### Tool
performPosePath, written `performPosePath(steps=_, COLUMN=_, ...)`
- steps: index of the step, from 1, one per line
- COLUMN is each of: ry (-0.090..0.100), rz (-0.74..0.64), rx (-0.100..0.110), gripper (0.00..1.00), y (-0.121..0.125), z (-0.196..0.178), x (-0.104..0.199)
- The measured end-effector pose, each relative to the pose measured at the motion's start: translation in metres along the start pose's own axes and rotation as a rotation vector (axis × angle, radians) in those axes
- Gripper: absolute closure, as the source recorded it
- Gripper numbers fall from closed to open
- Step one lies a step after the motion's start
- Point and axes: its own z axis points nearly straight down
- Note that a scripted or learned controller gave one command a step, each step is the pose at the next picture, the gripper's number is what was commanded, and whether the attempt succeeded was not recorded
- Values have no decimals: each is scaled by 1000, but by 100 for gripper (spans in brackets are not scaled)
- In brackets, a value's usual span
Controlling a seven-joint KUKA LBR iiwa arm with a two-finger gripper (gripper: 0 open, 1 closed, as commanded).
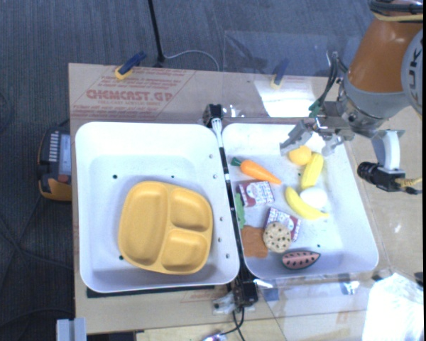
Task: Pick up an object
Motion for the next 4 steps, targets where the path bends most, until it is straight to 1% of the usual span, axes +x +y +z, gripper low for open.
performPosePath(steps=1, ry=-3, rz=111, rx=-16, gripper=0, y=-7, z=158, x=-21)
performPosePath(steps=2, ry=9, rz=221, rx=-43, gripper=0, y=-32, z=164, x=-33)
performPosePath(steps=3, ry=12, rz=218, rx=-40, gripper=100, y=-31, z=155, x=-32)
performPosePath(steps=4, ry=2, rz=391, rx=-3, gripper=100, y=-45, z=50, x=26)
